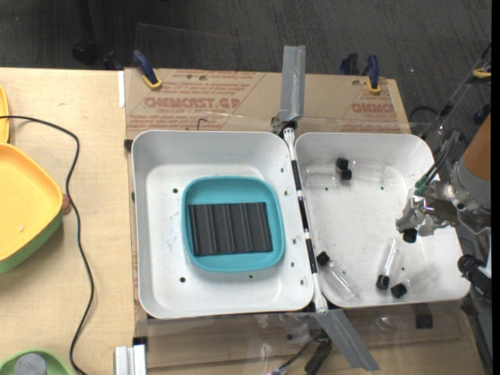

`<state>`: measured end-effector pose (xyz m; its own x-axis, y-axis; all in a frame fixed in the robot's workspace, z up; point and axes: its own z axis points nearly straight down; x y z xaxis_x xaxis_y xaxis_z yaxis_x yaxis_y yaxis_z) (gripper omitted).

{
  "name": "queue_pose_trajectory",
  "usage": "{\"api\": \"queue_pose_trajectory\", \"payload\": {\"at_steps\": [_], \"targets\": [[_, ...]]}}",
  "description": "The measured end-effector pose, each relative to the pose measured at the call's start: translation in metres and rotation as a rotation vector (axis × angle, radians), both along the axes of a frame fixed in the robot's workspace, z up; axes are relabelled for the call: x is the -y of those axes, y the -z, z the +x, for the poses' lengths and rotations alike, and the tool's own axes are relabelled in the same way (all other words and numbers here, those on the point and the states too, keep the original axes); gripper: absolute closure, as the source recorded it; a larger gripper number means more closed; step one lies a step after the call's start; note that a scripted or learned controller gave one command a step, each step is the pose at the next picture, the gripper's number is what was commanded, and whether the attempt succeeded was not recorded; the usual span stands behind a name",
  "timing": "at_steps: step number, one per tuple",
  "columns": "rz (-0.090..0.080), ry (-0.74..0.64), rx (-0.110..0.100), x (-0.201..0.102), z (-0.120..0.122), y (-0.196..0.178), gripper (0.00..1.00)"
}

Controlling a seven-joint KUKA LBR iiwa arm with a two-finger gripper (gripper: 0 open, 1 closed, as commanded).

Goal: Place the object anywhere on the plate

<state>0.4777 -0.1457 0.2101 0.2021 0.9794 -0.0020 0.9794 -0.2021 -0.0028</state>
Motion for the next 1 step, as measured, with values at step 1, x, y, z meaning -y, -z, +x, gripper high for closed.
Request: {"api": "queue_pose_trajectory", "payload": {"at_steps": [1], "targets": [[0.0, 0.0, 0.0, 0.0, 0.0, -0.0001, 0.0]]}}
